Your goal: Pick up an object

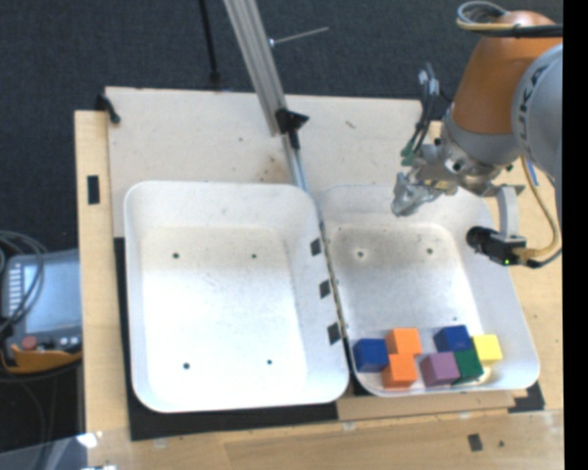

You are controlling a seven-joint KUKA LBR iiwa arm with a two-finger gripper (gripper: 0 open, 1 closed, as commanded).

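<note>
Six-odd blocks [426, 357], near end of right bin [490, 292]; hand [409, 200] at far rim, grip state indiscernible. Approach step; next: reach nearward, descend.

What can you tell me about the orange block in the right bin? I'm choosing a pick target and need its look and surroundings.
The orange block looks like a stepped or L-shaped piece, or two cubes joined, with matte, flat faces. It lies on the floor of the right bin near the front wall, in a tight cluster. A blue block presses against its left side and a purple block sits close on its right. The gripper is at the bin's far end, well away.
</note>
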